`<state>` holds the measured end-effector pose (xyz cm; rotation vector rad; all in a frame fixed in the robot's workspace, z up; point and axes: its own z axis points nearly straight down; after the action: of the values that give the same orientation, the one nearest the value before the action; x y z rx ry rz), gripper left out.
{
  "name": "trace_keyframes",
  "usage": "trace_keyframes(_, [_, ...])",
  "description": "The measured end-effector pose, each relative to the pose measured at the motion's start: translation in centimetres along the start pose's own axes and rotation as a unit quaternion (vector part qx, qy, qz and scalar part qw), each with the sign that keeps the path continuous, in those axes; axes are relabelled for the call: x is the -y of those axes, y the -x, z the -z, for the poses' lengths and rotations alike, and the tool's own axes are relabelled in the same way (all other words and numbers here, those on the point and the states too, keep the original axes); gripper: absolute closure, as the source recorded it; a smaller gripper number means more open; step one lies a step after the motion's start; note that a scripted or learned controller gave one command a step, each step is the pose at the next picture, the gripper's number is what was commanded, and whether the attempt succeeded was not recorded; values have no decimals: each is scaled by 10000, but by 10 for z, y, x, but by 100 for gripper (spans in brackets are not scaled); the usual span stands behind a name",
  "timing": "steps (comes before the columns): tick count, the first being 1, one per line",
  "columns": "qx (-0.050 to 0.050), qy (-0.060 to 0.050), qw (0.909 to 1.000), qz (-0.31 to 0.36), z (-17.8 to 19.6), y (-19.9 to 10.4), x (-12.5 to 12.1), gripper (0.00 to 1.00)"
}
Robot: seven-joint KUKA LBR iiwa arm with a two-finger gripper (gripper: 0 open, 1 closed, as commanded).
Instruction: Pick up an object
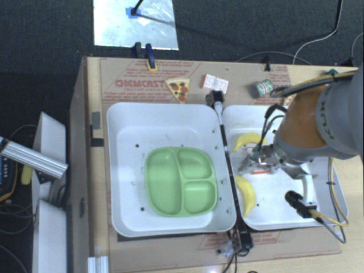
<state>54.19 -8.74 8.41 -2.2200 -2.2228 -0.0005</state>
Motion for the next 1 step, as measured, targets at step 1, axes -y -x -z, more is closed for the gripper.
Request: trace_keyframes(1, [5, 14, 10000, 11, 1, 14, -84, 0])
